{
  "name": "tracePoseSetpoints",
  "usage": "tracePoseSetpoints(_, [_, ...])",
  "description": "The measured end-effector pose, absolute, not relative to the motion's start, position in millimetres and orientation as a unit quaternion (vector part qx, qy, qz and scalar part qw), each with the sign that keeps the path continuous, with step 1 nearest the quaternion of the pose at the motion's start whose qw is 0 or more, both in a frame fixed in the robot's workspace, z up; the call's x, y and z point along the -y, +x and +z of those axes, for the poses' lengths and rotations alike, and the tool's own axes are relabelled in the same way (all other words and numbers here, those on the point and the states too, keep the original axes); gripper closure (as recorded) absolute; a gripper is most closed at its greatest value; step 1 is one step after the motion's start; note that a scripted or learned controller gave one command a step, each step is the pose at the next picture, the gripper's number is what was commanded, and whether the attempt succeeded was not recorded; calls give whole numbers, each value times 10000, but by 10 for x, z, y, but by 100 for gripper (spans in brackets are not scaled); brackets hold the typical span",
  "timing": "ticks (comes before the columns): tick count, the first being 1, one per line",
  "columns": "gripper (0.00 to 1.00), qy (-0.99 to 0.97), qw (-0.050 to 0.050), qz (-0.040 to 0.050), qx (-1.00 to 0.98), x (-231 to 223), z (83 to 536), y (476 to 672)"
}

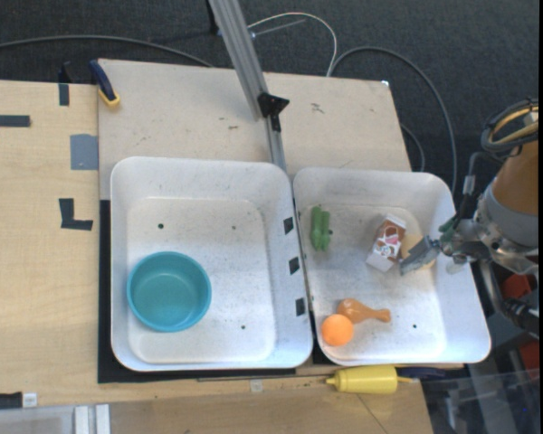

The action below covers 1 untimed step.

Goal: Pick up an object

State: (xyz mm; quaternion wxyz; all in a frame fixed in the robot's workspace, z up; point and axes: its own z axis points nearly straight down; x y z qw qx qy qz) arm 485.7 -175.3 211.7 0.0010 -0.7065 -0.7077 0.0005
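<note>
You are watching the grey two-finger gripper reaching over the right white plastic bin's rim, its fingers standing apart, angling toward the small red-and-white carton lying just beside them, probably to straddle it; nothing is being held.

- Two bins sit side by side on the surface: the left bin and the right bin.
- A bowl lies in the left bin's near left corner.
- In the right bin, a small carton lies toward the right wall, with the end effector just beside it on its right.
- A pepper-shaped toy lies near the right bin's left wall.
- A ball and a drumstick-shaped toy lie together at the near side.
- A bottle lies on the surface just before the right bin.
</note>
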Motion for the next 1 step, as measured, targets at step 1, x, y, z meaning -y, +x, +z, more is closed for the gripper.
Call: tracePoseSetpoints(1, [0, -7065, 11, 5, 7077, 1753, 2118, 4857])
